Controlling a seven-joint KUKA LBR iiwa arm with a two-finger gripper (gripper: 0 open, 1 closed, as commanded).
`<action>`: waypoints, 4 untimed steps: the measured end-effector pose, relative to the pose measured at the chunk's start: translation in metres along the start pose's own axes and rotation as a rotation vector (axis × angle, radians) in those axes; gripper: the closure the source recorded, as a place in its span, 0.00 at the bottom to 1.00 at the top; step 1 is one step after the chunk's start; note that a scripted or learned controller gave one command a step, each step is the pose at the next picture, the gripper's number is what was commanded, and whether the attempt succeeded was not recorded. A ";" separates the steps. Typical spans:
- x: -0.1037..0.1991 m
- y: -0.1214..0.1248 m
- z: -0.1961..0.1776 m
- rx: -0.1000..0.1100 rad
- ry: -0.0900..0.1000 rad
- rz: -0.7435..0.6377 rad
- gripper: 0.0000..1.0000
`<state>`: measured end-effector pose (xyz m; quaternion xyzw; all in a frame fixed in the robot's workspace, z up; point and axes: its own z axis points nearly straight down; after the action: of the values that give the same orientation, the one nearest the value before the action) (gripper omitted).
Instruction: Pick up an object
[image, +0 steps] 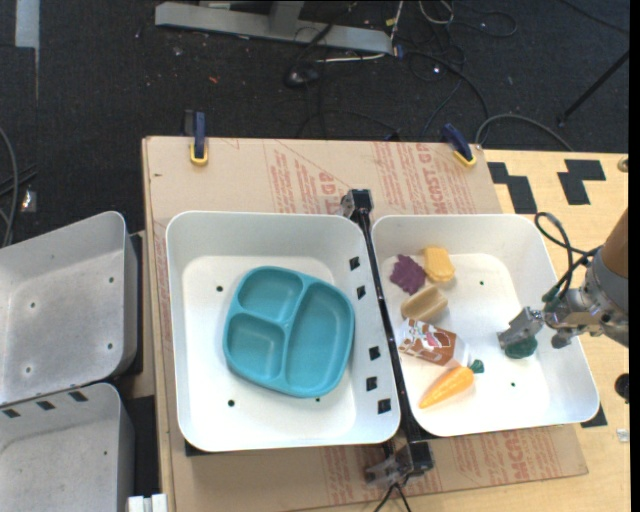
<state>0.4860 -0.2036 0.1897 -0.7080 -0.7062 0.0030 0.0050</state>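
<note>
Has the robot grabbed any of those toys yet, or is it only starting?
Nothing looks lifted yet: the carrot, the purple piece and the other toys lie in the right bin. The gripper is low at a dark green object; a grasp isn't clear. Lifting remains.

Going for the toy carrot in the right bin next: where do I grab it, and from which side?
Take the toy carrot across its thick orange middle, from straight above. It lies flat and slanted, green top toward the end effector, with bare bin floor along its lower side.

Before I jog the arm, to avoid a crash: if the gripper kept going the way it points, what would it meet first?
Probably the carrot or snack packet; the gripper points leftward across the right bin, depth unclear.
</note>
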 end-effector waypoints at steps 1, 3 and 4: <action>0.000 0.003 -0.005 -0.011 -0.003 -0.003 0.00; -0.001 0.004 0.095 -0.021 -0.001 -0.002 0.00; -0.002 0.001 0.087 -0.013 -0.003 -0.001 1.00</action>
<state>0.4862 -0.2054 0.1027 -0.7076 -0.7066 -0.0006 -0.0008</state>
